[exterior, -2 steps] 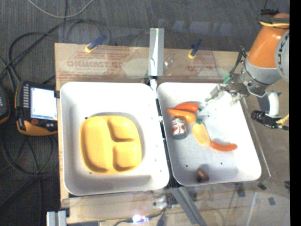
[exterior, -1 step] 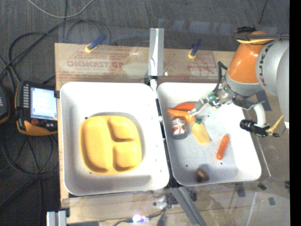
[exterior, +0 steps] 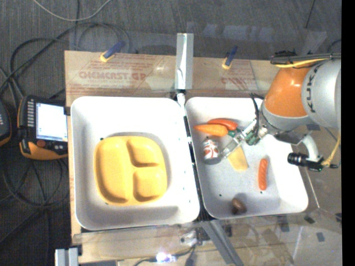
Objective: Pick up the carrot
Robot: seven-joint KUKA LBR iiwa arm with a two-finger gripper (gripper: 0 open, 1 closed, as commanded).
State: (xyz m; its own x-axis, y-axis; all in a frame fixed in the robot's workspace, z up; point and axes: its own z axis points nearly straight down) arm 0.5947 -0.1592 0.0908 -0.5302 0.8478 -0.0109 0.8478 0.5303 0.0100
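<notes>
The carrot (exterior: 211, 129) is orange with a green stub at its right end and lies in the upper left part of the right bin (exterior: 288, 201). My gripper (exterior: 228, 147) reaches in from the right and hangs just below and right of the carrot, between a small red-and-white can (exterior: 210, 150) and a yellow wedge (exterior: 239, 161). Nothing of the carrot shows inside the gripper.
A red pepper (exterior: 224, 122) lies right behind the carrot. An orange sausage (exterior: 262, 174) and a small brown lump (exterior: 238, 205) lie further down the right bin. The left bin (exterior: 83, 121) holds a yellow divided plate (exterior: 132, 168). A handheld device (exterior: 44, 127) sits off the bench's left.
</notes>
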